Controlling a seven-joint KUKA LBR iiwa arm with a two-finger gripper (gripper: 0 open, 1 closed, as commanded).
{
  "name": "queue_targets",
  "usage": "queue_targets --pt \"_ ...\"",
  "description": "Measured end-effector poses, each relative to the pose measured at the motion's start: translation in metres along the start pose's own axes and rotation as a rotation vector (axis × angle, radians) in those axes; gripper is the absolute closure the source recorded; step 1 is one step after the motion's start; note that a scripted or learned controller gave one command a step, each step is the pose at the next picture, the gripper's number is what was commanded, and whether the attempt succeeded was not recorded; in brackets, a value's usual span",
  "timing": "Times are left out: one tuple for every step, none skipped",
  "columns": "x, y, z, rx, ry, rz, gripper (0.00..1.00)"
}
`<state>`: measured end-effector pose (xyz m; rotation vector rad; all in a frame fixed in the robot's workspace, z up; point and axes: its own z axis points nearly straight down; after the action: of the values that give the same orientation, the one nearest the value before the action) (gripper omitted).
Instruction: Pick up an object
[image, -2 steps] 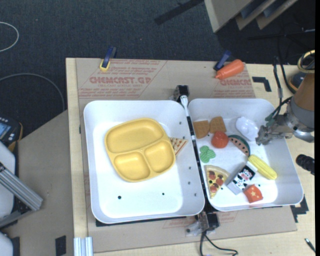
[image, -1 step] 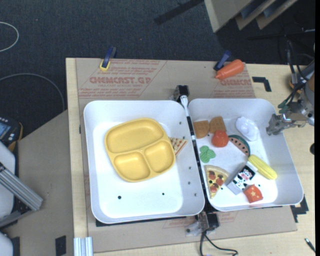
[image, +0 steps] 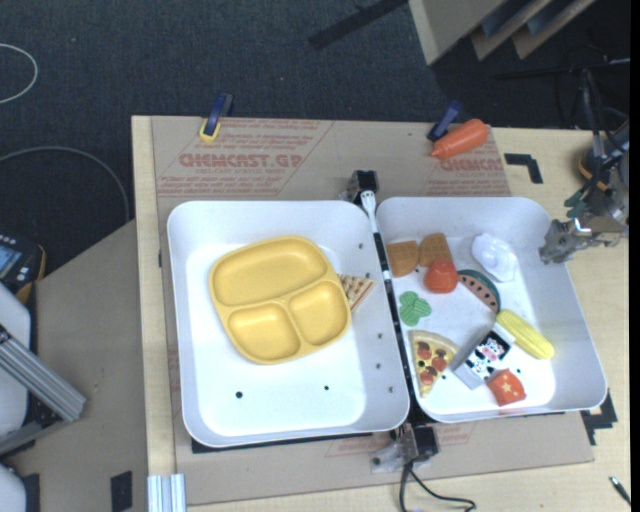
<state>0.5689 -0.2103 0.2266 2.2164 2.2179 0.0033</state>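
The right bin (image: 575, 300) holds several toy foods: two brown bread pieces (image: 418, 254), a red tomato (image: 441, 277), a white lump (image: 495, 255), a watermelon slice (image: 481, 290), a green leaf (image: 414, 306), a yellow corn cob (image: 525, 334), a pizza slice (image: 431, 356), a black-and-white carton (image: 484, 358) and a red block (image: 506, 386). My gripper (image: 566, 240) hangs at the right bin's far right rim, beyond the white lump, with nothing seen in it.
The left bin (image: 200, 370) carries a yellow divided plate (image: 280, 298) with a waffle piece (image: 355, 290) at its right edge. An orange carrot (image: 461, 139) lies on the board behind the bins, and clamps sit at the board's back edge.
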Motion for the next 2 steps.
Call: queue_targets --pt "0.047 -0.017 0.009 0.009 0.006 -0.004 1.0" --pt "0.094 -0.035 0.013 0.009 0.006 -0.004 1.0"
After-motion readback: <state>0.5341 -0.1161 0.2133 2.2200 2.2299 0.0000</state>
